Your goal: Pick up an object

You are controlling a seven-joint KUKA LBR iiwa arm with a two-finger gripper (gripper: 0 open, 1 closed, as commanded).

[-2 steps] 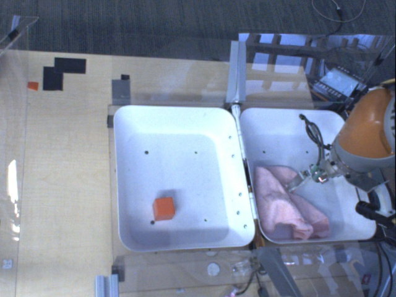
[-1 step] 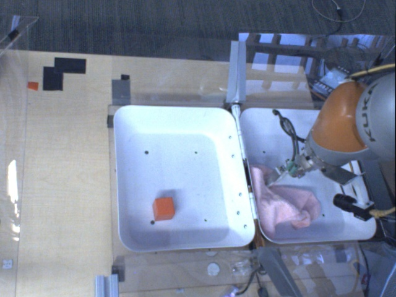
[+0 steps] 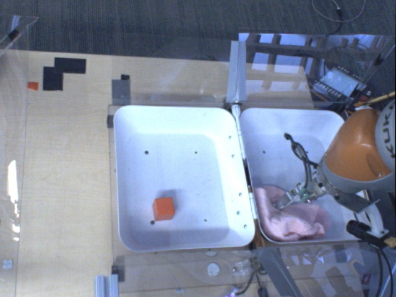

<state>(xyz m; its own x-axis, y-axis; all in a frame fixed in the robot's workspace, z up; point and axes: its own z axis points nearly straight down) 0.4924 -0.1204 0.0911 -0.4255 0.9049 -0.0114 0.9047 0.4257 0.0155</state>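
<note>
Nearest you, at the 5 o'clock corner of the view, your arm [image 3: 362, 150] reaches in from 3 o'clock, its orange band bulging above the wrist, and angles down toward 8 o'clock into the right bin [image 3: 272, 125]. Your gripper [image 3: 289, 200] sits low on a crumpled pink cloth [image 3: 291, 218] heaped against that bin's near wall; you cannot tell from here whether it is spread or pinching the fabric. Over at 7 o'clock, in the left bin [image 3: 179, 125], one small orange block [image 3: 164, 208] rests flat by the near-left corner, well apart from the gripper. You have two bins, one cloth, one block.
</note>
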